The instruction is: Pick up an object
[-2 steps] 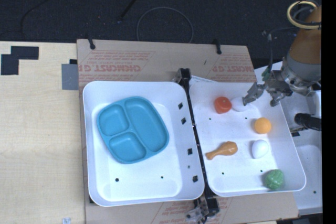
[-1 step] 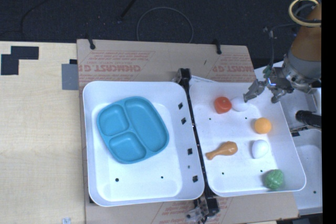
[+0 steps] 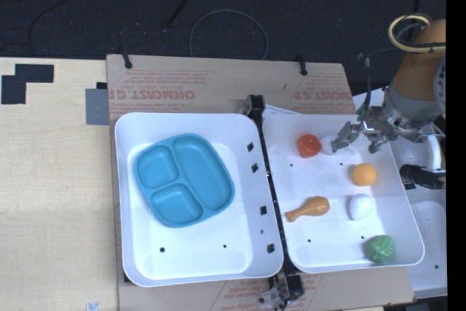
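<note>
Overhead, two-finger gripper (image 3: 359, 136) hangs at right bin's (image 3: 320, 258) far rim, fingers spread wide, nothing between them. Nearest candidates: small red rounded toy (image 3: 309, 146) just beside it, orange ball (image 3: 364, 174) below. Best centre squarely over one, drop straight, straddle evenly before closing.

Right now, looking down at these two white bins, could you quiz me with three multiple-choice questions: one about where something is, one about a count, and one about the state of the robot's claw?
1. Where is the blue divided plate?
A. left bin
B. right bin
C. on the wooden bench

2. How many small objects lie in the right bin?
A. three
B. five
C. seven

3. What is the gripper doing?
A. clamping the orange ball
B. open, holding nothing
C. lifting the plate

Answers:
1 A, it sits alone in the left bin.
2 B: red object, orange ball, white egg, drumstick, green object.
3 B, its fingers are spread above the bin's top edge.
</note>
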